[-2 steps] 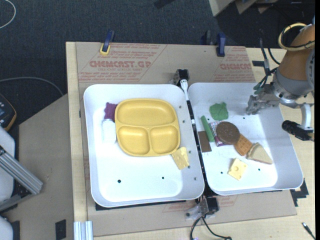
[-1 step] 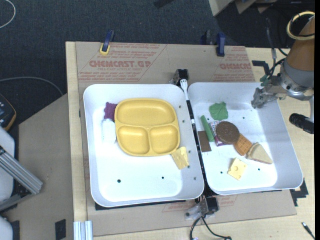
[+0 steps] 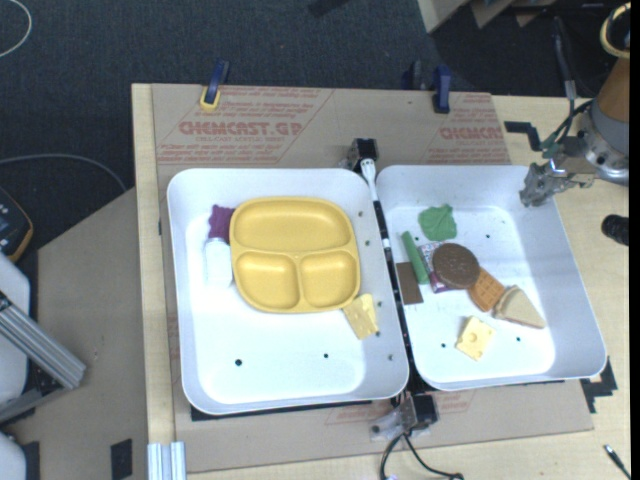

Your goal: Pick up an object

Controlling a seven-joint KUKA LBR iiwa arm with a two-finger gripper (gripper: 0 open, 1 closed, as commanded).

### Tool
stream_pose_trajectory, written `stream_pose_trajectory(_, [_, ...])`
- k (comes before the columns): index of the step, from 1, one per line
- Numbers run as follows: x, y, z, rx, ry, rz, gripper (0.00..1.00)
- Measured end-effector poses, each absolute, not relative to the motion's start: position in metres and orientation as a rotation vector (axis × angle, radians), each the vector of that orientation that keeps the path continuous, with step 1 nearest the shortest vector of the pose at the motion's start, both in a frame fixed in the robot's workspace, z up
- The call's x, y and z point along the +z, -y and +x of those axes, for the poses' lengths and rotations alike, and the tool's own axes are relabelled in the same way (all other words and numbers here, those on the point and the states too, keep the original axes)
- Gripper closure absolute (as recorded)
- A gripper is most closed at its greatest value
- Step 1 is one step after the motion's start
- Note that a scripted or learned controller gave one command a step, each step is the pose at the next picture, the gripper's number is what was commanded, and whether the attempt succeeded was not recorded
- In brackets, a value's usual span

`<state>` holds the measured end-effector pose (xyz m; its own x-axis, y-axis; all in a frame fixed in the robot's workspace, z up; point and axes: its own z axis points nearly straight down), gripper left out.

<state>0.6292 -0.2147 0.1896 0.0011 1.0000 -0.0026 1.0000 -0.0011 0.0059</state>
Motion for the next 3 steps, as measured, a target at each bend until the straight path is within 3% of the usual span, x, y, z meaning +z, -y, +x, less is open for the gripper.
stream_pose_trajectory(1, [0.228, 0.215, 0.630, 0.004, -2.217, 2.216, 1.00])
stream_pose_trajectory(3, [0.224, 0.107, 0.644, 0.000, -2.229, 2.218, 1.00])
